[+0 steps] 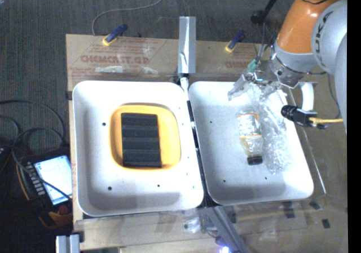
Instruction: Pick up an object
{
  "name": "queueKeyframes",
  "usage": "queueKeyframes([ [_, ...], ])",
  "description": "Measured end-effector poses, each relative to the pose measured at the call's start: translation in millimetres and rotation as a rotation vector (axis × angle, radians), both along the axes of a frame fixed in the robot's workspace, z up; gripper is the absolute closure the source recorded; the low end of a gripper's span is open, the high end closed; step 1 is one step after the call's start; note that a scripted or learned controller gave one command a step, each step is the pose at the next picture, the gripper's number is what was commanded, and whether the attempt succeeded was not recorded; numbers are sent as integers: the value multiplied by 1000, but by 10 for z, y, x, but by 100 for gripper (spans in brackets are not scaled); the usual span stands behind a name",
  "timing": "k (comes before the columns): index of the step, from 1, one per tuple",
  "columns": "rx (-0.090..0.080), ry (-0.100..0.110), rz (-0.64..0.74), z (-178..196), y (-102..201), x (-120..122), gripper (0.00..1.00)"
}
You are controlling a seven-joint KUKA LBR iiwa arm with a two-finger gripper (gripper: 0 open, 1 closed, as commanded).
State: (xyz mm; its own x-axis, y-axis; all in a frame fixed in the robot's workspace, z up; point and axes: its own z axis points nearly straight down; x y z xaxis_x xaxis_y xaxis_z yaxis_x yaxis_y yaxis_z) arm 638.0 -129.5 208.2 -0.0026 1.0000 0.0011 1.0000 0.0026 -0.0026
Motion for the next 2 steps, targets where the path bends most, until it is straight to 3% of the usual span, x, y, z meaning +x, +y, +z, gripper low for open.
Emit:
queueKeyframes([
  [1, 2, -8, 90, -1134, -827, -30, 0],
  [2, -10, -16, 314, -1166, -520, -443, 0],
])
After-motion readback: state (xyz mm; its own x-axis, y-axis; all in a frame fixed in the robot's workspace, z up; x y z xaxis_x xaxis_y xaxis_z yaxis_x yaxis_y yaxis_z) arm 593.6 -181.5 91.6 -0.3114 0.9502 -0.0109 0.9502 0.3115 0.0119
